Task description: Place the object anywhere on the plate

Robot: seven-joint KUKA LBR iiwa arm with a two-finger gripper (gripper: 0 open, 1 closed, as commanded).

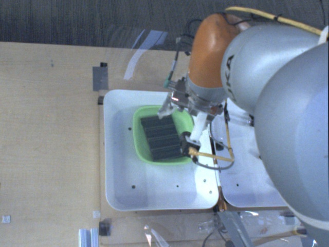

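A green square plate [139,118] with raised edges sits in the left white bin [121,184]. A dark ridged rectangular object [159,136] lies flat on the plate, slanting from its upper left towards its lower right. My gripper [168,107] hangs over the plate's upper right part, just above the far end of the dark object. The grey arm with its orange band [208,55] hides the plate's right rim.
The right white bin [241,189] lies mostly under the arm. Bare white floor of the left bin shows in front of and left of the plate. A small grey bracket [101,77] stands on the wooden bench beyond the left bin.
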